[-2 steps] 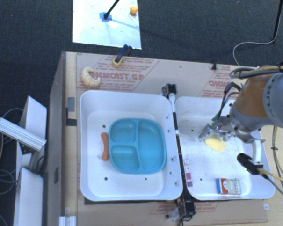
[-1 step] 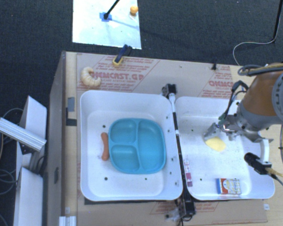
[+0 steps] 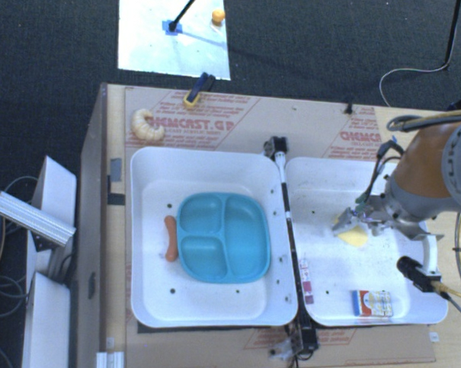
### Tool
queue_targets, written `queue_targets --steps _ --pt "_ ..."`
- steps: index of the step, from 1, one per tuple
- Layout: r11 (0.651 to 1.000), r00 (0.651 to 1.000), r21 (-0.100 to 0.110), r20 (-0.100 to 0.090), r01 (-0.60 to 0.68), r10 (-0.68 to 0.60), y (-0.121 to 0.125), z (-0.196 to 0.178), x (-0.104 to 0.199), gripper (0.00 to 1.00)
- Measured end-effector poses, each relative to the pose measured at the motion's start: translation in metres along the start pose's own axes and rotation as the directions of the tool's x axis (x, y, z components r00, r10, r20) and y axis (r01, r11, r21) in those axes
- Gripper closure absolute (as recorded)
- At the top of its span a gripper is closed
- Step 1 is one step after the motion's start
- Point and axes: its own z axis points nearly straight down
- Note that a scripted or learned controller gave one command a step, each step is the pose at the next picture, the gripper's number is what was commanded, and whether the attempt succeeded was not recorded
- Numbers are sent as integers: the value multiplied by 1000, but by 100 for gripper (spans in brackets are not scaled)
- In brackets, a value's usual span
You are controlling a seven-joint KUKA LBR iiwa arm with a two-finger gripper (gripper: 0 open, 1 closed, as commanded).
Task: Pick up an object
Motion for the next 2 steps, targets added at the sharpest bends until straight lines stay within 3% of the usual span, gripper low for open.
queue_targets --steps 1,2 --pt "1000 1000 -2 1 0 0 3 -23 -18 0" --pt "1000 1000 -2 0 2 -2 9 22 30 0"
